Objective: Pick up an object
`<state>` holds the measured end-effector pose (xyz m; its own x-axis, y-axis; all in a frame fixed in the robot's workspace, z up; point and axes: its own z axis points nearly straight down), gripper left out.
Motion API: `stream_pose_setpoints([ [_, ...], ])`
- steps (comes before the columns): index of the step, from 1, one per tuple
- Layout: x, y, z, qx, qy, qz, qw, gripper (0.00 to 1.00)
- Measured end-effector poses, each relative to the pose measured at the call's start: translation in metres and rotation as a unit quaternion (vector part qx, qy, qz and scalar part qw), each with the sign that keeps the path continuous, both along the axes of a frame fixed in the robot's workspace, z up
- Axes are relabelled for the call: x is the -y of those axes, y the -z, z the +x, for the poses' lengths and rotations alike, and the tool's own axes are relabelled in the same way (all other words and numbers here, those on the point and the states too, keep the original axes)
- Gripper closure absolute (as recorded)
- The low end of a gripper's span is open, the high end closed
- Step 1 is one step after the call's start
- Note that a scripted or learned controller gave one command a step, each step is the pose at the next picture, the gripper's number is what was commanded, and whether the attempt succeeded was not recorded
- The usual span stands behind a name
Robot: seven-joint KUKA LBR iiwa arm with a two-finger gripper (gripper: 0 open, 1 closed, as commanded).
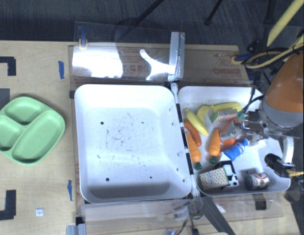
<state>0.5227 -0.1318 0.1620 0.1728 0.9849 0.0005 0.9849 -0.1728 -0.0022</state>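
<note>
light: bright, even | glare: clear panel (pixel 123 58) behind bins blown white | focus: slightly soft; shadows faint

Both bins white: left bin (pixel 125 141) faintly scuffed with bluish marks and dark dots, right bin (pixel 230 93) same white. Divided plate (pixel 27 129) pale green. Bananas (pixel 203 116) yellow. Carrots (pixel 214 143) orange. Bottle (pixel 235 151) blue. Arm (pixel 287 94) grey under an orange band. Benchtop (pixel 34 62) pale wood with black marks.
</note>
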Motion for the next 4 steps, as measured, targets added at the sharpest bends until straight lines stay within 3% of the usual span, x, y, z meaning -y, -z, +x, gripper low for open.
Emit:
stream_pose_setpoints([
  [1,0.04,0.06,0.043,0.004,-0.03,0.0069,0.9995,0.0],
  [2,0.042,0.052,0.042,0.003,-0.028,0.0046,0.9996,1.0],
  [3,-0.018,-0.033,0.065,0.001,-0.043,-0.0006,0.9991,1.0],
  [4,-0.017,0.059,0.047,0.001,0.011,-0.0005,0.9999,1.0],
])
